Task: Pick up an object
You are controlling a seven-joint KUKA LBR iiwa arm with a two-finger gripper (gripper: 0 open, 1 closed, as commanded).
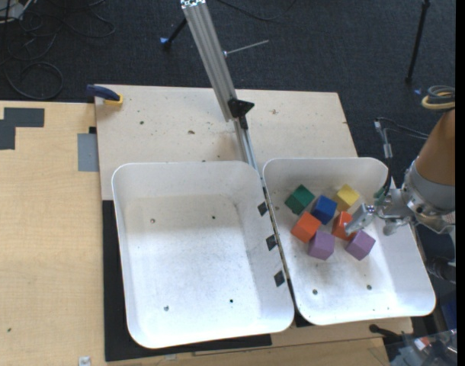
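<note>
Several small blocks lie bunched in the right bin (pixel 385 296): a green one (pixel 299 199), a blue one (pixel 325 208), a yellow one (pixel 347 197), an orange one (pixel 306 226), a red-orange one (pixel 341 224) and two purple ones (pixel 321 245) (pixel 360 244). My gripper (pixel 372 223) reaches in from the right and hangs low over the right side of the cluster. It is open, one finger (pixel 357 221) by the red-orange block and just above the right purple block. Nothing sits between the fingers.
The left bin (pixel 141 204) adjoins the right one along a shared wall with black clips. A slanted aluminium bar (pixel 213 59) rises behind the bins. Cables and stands lie on the dark floor beyond the bench.
</note>
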